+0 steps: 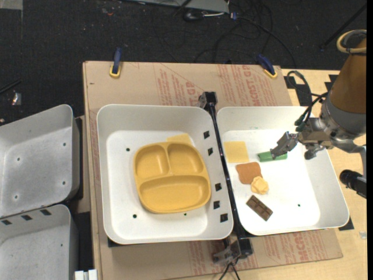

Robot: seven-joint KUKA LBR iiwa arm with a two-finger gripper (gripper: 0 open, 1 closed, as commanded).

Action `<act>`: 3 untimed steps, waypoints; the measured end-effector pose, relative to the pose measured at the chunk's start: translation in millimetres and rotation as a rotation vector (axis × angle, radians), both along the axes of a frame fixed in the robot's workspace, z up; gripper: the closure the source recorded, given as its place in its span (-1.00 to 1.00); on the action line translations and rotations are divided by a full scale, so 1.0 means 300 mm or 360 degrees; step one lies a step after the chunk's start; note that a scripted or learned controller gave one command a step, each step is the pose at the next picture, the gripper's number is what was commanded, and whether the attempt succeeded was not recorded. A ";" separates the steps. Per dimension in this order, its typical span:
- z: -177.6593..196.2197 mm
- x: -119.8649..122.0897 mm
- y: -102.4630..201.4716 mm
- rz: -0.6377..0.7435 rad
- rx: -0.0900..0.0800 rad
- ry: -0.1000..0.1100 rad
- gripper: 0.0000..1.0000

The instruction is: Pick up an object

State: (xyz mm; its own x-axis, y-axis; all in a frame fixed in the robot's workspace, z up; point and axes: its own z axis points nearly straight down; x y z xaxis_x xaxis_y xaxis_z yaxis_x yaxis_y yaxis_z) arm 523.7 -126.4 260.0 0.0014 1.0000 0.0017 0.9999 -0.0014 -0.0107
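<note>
Flat green piece (272, 154), small and oblong, lying in the right bin (326, 214) near its back wall, just beside the gripper (284, 146); touching or clamped, impossible to tell. Nearby in the same bin: pale yellow square (236, 151), brown slice (248, 170), yellow lump (259, 185), dark brown bar (259, 207). In the left bin (113, 214), a yellow divided tray (172, 177) hiding most of a pale yellow piece (180, 139) behind it.

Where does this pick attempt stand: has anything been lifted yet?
Nothing looks lifted. The hand is low in the right bin, right at the green piece, which still lies on the floor. A secure grip and the lift remain.
</note>
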 end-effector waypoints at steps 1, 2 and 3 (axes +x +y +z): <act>0.017 0.007 0.001 0.0004 -0.0003 -0.0016 -1.00; -0.151 0.030 -0.019 0.0000 -0.0002 -0.0009 -1.00; -0.299 0.021 -0.003 -0.0001 -0.0001 -0.0009 -1.00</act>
